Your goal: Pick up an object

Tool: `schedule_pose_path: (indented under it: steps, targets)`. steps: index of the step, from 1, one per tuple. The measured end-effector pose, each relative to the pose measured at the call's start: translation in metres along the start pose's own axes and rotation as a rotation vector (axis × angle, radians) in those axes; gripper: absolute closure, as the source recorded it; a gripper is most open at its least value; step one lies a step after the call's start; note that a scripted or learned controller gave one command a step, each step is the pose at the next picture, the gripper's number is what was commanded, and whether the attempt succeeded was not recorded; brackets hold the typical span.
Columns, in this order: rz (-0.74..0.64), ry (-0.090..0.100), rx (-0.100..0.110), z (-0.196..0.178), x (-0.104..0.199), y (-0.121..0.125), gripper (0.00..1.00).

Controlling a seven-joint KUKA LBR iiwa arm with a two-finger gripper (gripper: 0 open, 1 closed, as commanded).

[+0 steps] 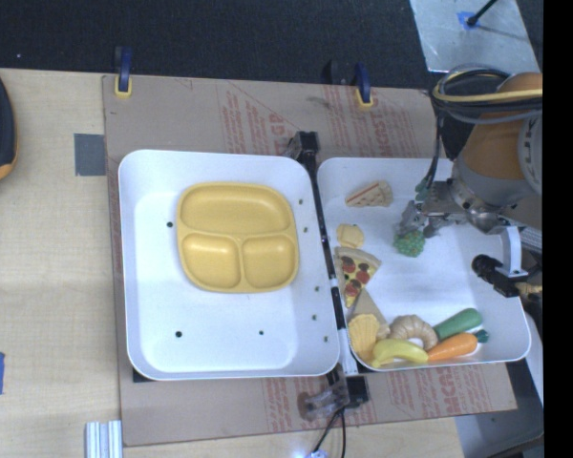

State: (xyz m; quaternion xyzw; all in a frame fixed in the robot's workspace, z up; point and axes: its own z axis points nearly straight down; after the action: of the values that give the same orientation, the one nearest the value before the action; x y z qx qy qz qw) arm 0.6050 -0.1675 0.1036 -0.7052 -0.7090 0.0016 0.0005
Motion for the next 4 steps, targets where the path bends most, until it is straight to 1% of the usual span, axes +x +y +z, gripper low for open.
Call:
schedule_pose_path:
  steps: [1, 2, 3, 4]
  targets:
    - [-0.008, 0.004, -0.010, -0.095, 0.101, 0.007, 1.00]
    - [0.001, 0.002, 0.000, -0.089, 0.095, 0.004, 0.00]
    - [0.008, -0.001, 0.005, 0.017, -0.003, 0.017, 0.00]
    - [0.003, 0.002, 0.004, 0.012, 0.017, -0.012, 0.00]
